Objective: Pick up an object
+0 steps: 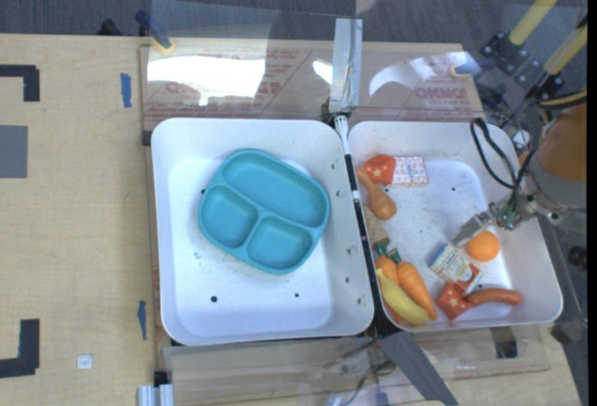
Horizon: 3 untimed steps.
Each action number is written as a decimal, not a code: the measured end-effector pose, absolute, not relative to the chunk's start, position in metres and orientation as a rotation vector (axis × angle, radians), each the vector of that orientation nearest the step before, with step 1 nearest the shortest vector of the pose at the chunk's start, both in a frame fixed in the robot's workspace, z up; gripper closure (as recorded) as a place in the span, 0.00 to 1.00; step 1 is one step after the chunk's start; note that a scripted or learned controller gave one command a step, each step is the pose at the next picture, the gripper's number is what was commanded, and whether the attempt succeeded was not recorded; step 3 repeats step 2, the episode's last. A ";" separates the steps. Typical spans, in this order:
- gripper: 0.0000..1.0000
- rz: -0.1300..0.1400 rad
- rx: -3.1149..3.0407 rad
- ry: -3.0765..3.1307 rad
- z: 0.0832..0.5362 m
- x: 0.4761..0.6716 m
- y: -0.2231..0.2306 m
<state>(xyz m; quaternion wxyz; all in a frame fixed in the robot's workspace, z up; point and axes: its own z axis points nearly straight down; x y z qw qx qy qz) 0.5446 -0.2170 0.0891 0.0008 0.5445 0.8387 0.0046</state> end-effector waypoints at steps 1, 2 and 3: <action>1.00 0.011 1.701 2.621 0.102 0.548 -0.220; 1.00 0.001 1.339 2.830 0.089 0.597 -0.223; 1.00 0.001 1.339 2.830 0.089 0.597 -0.223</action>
